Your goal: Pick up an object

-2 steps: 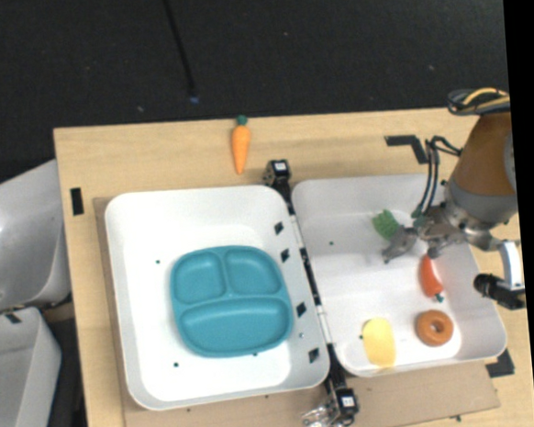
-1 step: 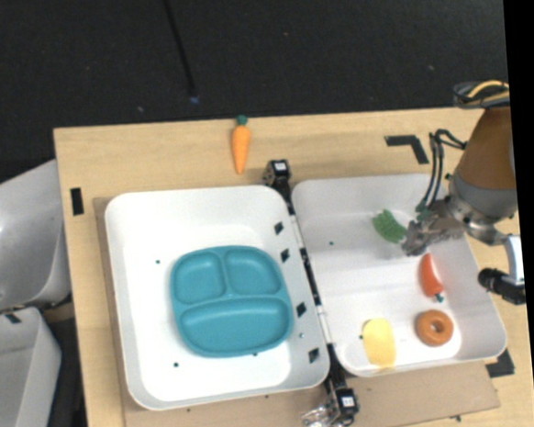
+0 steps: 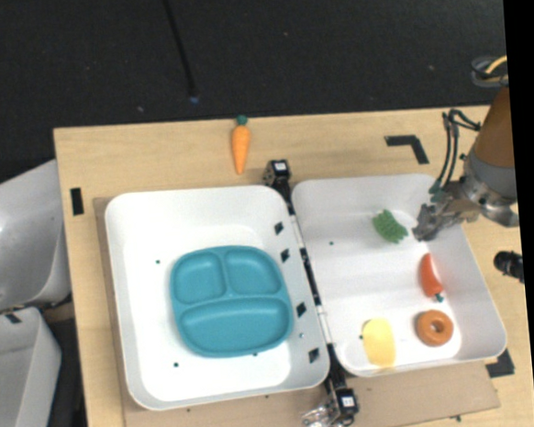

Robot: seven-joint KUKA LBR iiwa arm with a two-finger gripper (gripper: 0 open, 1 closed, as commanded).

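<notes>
- Dark floor surrounds a pale wooden table (image 3: 152, 152) that carries two shallow white bins side by side, seen from above at a slant.
- Left bin (image 3: 140, 356): holds a teal divided plate (image 3: 230, 299) with three compartments, lying flat near the bin's middle. Nothing rests on the plate.
- Right bin (image 3: 340, 211): holds four small items.
  - Green leafy piece (image 3: 390, 226) in the far part, right of the bin's centre.
  - Red oblong piece (image 3: 429, 275) near the right wall, lying lengthwise near-to-far.
  - Brown ring, doughnut-like (image 3: 434, 328), in the near right corner, just near of the red piece.
  - Yellow rounded piece (image 3: 379, 341) by the near wall, left of the ring and apart from it.
- Orange toy carrot (image 3: 240, 146) lies on the bare table beyond the bins, outside both, green top pointing away.
- Arm enters from the right; the gripper (image 3: 430, 222) sits low over the far right part of the right bin, just right of the green piece and far of the red piece.
- Gripper state: cannot be determined at this resolution. No item is seen between its parts.
- White equipment (image 3: 12, 246) stands off the table's left edge.
</notes>
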